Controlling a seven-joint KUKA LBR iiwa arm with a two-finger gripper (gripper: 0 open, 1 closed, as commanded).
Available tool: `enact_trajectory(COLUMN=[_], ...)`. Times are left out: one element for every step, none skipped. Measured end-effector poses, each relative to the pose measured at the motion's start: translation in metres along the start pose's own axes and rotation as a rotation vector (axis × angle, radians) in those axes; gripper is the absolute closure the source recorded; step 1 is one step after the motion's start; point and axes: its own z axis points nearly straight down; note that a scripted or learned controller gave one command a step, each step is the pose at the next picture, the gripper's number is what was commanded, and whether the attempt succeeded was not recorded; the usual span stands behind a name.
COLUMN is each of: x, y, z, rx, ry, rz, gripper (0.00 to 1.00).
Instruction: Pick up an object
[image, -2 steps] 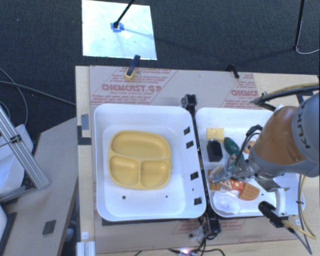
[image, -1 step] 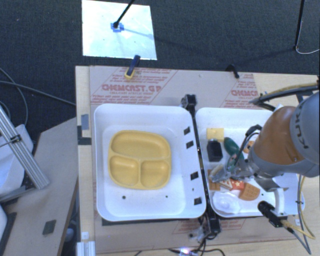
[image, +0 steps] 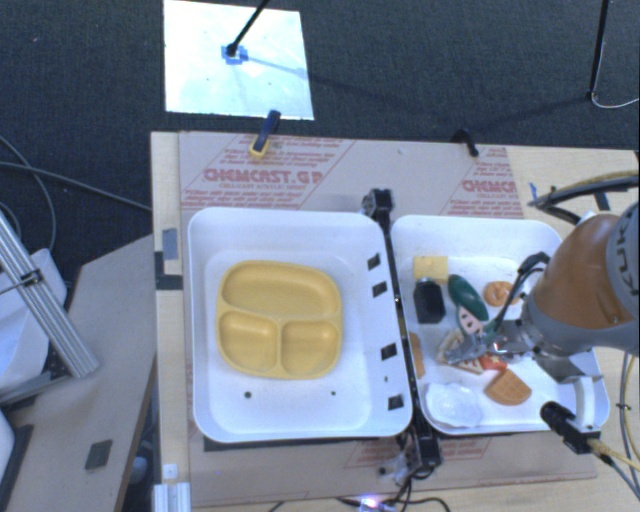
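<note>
The right bin (image: 540, 240) holds several small items: a yellow block (image: 431, 267), a black piece (image: 429, 301), a green piece (image: 466, 296), a round orange piece (image: 497, 293), an orange wedge (image: 509, 388), a small red piece (image: 496, 364) and a clear plastic item (image: 452, 404). My gripper (image: 460, 349) is low in the middle of this bin, just below the green piece and left of the red one. Its metal tip overlaps a pale item underneath. I see nothing clearly held in it.
The left bin (image: 290, 225) holds a yellow divided tray (image: 280, 318). A black hinged divider (image: 392, 310) runs between the bins. The arm's orange band (image: 590, 275) covers the right bin's right side. A blue and yellow tool (image: 264, 134) lies behind on the cardboard.
</note>
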Motion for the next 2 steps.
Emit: enact_trajectory(x=[-0.066,-0.063], y=[-0.002,0.001], z=[0.001,-0.011], rx=[0.006,0.002], ry=[0.002,0.003], rz=[0.001,-0.003], gripper=[0.0,1.0])
